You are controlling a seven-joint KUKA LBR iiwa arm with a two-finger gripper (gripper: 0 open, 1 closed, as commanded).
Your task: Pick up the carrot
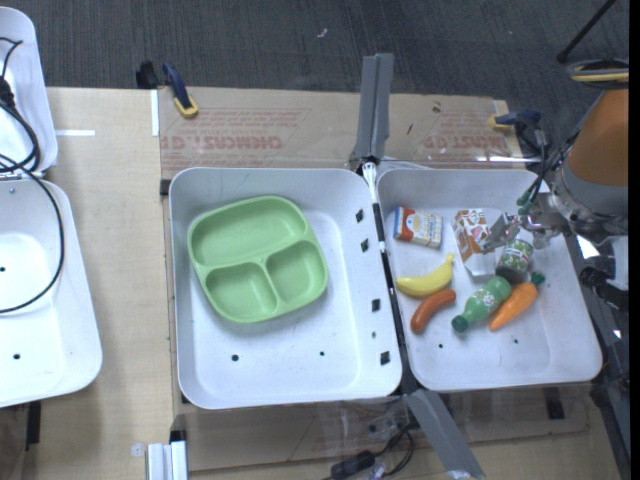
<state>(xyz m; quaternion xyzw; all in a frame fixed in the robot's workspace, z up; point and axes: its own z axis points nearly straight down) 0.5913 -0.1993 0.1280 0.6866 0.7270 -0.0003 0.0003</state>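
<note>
Gripper: my gripper [522, 226] hangs low over the far right part of the right bin [560, 363], in among the clutter there; from this slanted view above I cannot tell how it is set.

Arm: my grey arm with its orange band [605, 148] comes in from the right edge, above the bin's far right corner.

Beneath me: a dark jar with a green label [515, 260] sits directly under the gripper, touching or nearly so; a crumpled snack packet [472, 233] lies just beside it to the left.

Carrot: the carrot [514, 305] lies on the floor of the right bin, nearer the camera than my gripper and almost straight below it in the view, just past the jar.

Long axis: it runs on a slant, the green top [537, 281] pointing up and right toward me, the orange tip down and left.

Neighbours: a green bottle [481, 304] lies alongside the carrot's left, parallel and touching or nearly touching; a sausage [432, 310] and a banana [426, 281] lie further left, a small carton [418, 227] beyond them.

Left bin: the left bin [200, 368] holds a green divided plate [258, 258], well apart from all this.

Judgement: the carrot is not yet picked; I would need to come toward the camera past the jar and close across the carrot's slant, with the bottle crowding one side.
</note>
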